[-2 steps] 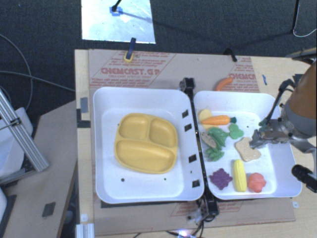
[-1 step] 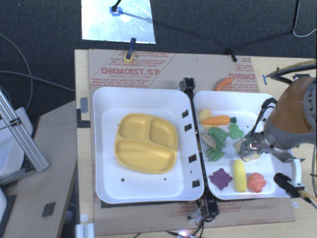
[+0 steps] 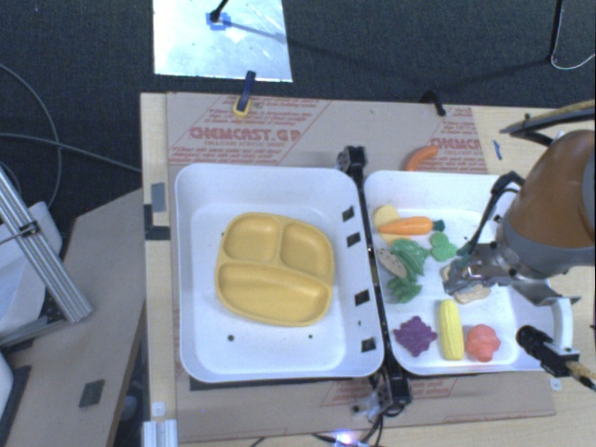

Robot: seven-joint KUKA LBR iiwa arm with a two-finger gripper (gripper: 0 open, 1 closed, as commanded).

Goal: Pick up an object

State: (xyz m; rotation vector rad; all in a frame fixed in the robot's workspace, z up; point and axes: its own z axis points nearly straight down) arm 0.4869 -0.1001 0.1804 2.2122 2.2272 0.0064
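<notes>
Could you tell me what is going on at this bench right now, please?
The robot arm reaches into the right bin, its end effector low among toy foods: a carrot, green vegetables, corn, purple grapes and a red piece. Whether it grips anything is unclear. The left bin holds a yellow divided plate.

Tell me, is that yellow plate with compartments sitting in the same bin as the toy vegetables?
No, the yellow plate lies in the left bin, while the toy vegetables lie in the right bin.
</notes>
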